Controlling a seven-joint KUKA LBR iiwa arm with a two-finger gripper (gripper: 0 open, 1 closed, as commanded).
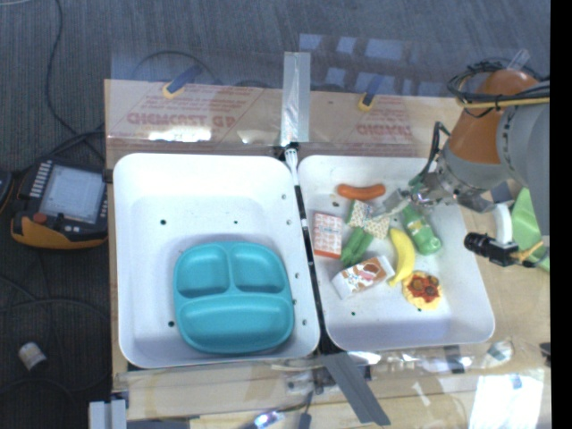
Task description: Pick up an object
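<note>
left bin (143, 186): teal tray (234, 295) | right bin (465, 320): hot dog (360, 190), banana (403, 253), pizza slice (423, 289), green bottle (420, 231) just under gripper (413, 197); finger state cannot be told | step: descend squarely over bottle, avoid banana beside it | desk: brown board; grey carpet floor, cables

Cardboard-topped bench (206, 114), two white bins side by side, left bin (143, 186), right bin (465, 315), touching at middle
</note>
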